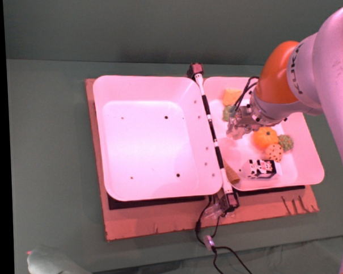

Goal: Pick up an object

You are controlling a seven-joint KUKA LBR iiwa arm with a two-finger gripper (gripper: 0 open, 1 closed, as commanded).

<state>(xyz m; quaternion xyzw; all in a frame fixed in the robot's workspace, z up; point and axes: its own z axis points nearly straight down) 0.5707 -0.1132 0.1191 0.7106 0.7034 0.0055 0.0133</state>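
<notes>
My gripper (pixel 237 128) hangs low in the right bin (pixel 308 156), near its left side. A green object (pixel 228 112) lies just up and left of it, and a yellow piece (pixel 232 95) lies beyond that. To the right of the gripper sit an orange ball (pixel 265 137), a yellow dotted object (pixel 274 152) and a green bumpy object (pixel 286 141). A black-and-white toy (pixel 260 168) lies toward the front. A tan cone (pixel 234 175) rests at the front left corner.
The left bin (pixel 151 137) is beside the right one, with a black-and-white rod (pixel 211 126) along the divide between them. Both bins rest on a brown board (pixel 164 219). Cables (pixel 219 253) trail off the front edge. A pale cloth (pixel 49 269) lies at the bottom left.
</notes>
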